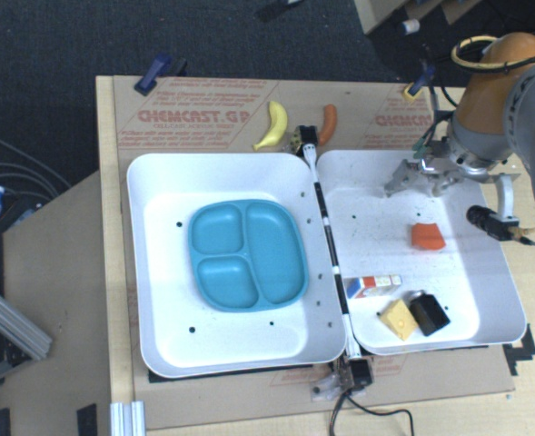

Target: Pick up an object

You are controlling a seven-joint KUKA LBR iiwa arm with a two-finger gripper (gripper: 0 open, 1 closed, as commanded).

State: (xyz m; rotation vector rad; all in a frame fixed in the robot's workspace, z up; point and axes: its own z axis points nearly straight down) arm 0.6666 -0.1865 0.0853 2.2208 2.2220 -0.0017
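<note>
My gripper (421, 183) hangs over the far part of the right bin (485, 280), its grey fingers (396, 183) spread open with nothing between them. An orange block (427, 236) lies on the bin floor a little nearer than the gripper, apart from it. Along the near side of this bin lie a small white, red and blue box (373, 285), a yellow wedge (398, 319) and a black block (429, 314) touching the wedge.
The left bin (158, 207) holds a blue divided plate (248, 253). Behind the bins on the board lie a yellow banana (272, 125), an orange sausage-shaped piece (327, 123) and a blue clip (153, 75). A black divider (326, 234) runs between the bins.
</note>
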